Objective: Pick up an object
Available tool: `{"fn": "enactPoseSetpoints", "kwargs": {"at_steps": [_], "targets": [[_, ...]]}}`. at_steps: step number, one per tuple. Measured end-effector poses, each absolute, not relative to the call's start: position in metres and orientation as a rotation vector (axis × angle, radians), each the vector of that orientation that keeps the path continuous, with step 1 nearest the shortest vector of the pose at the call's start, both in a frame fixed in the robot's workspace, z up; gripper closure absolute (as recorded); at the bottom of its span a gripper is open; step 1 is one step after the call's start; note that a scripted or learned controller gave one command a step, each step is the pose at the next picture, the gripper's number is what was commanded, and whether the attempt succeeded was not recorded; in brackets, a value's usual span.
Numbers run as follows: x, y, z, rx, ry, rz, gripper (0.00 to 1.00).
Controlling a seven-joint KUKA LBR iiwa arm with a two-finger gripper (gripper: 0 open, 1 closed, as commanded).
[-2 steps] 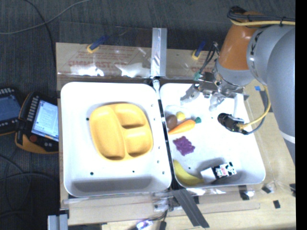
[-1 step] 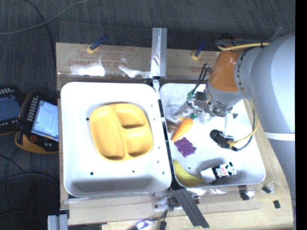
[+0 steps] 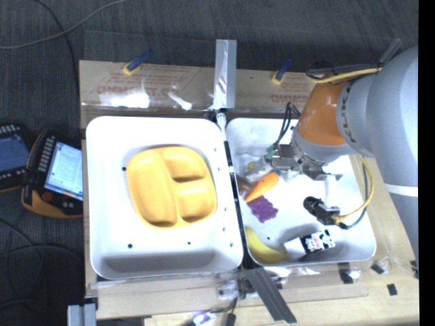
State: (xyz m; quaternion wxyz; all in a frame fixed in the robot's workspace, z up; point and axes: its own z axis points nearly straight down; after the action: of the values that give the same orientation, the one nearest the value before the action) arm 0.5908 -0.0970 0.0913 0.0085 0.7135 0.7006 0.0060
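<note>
Two shallow white bins are seen side by side on the bench [image 3: 102, 73]. In the left bin [image 3: 109, 250], a yellow divided tray [image 3: 171, 185] lies roughly at the centre, its compartments facing up.

The right bin [image 3: 363, 240] holds the loose objects. An orange carrot [image 3: 262, 187] lies tilted near the bin's left wall, and a purple bunch of grapes [image 3: 264, 209] is placed just nearer than it, touching or almost touching its lower end. A yellow banana [image 3: 262, 248] is curled in the near left corner. Just right of the banana, a small black-and-white box [image 3: 314, 243] rests against the near wall.

The arm [image 3: 387, 114] is extended in from the right, with its orange band [image 3: 323, 117] above the far half of the right bin. The tool [image 3: 280, 160] is lowered into that bin, just beyond the upper tip of the carrot. Whether it is apart or together cannot be told, since it is masked by the wrist body. A black cable fitting [image 3: 321, 210] with a yellow lead hangs beside the wrist, over the middle of the bin.

A handheld pendant [image 3: 54, 175] with a lit screen lies on the floor to the left of the bench.
</note>
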Motion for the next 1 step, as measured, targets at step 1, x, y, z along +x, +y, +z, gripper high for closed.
{"fn": "enactPoseSetpoints", "kwargs": {"at_steps": [1], "targets": [[0.5911,-0.0961,0.0979,2.235,2.193,0.02,1.0]]}}
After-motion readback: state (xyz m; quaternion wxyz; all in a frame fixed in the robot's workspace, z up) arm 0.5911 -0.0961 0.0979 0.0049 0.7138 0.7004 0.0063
